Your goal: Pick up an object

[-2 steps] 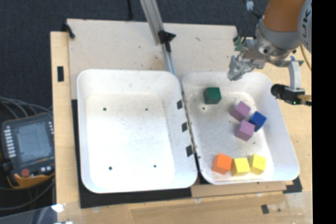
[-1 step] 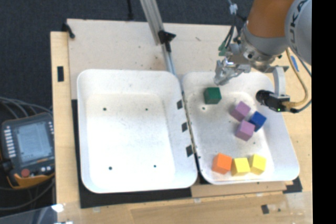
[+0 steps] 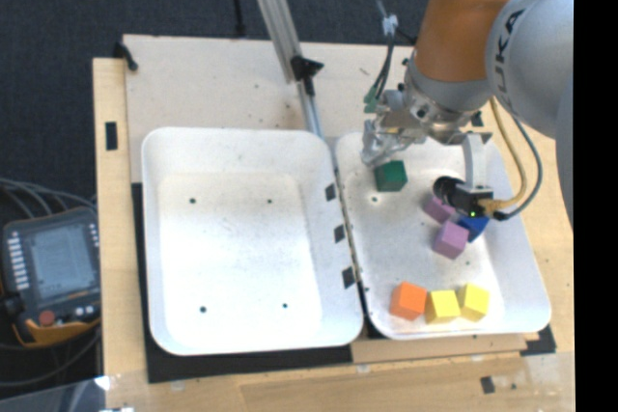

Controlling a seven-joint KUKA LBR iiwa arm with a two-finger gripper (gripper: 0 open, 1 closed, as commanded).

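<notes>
So the arm point(image 3: 502, 24) comes in from the right of the view and the gripper point(image 3: 379, 156) is down over the far left corner of the right bin point(image 3: 526, 299), pretty close to the wall it shares with the left bin point(image 3: 241, 236). The green cube point(image 3: 390, 176) sits right at the gripper's tip, just on its near side and a touch to the right. It looks like it's touching or nearly so, but honestly I can't tell from this angle how far open the gripper is or whether it actually has the cube. Everything else is well clear of it. A purple block point(image 3: 437, 206) is off to the right and nearer the camera than the gripper, with a second purple block point(image 3: 450, 239) just past that and a blue block point(image 3: 474, 227) tucked against the second one's right side. Way down at the near edge of the same bin, well apart from the gripper, there's a row of an orange cube point(image 3: 408, 300), a yellow cube point(image 3: 443, 306) and another yellow cube point(image 3: 475, 301), side by side and pretty much touching.
</notes>
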